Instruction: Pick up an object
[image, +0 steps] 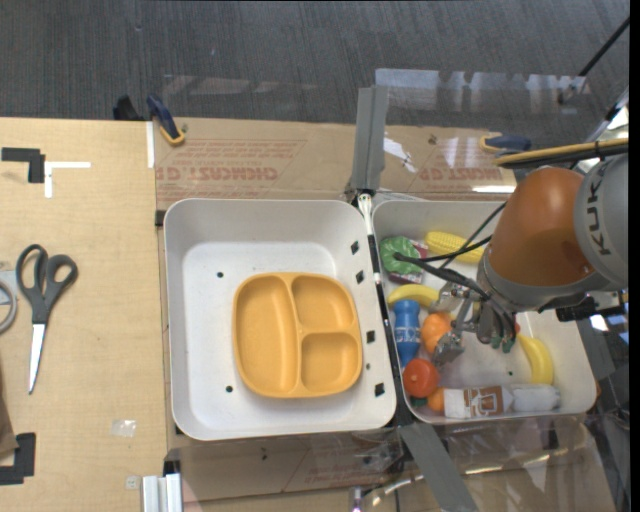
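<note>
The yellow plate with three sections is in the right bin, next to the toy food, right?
Not quite. The camera view shows the yellow plate lying in the left bin. The toy food, like the banana and tomato, sits in the right bin.

**Hidden and cut off**

The arm (545, 235) covers the right bin's (585, 395) middle and 3 o'clock side, and the frame cuts it off at 3 o'clock. It overlaps the corn (448, 243) on that ear's 3 o'clock end. The gripper (470, 335) is a dark tangle with cables; its fingers cannot be made out. The bottle's (495, 401) label is too small to read. At 9 o'clock, the frame's edge cuts a grey ring (5, 305) beside the scissors (40, 300).
</note>
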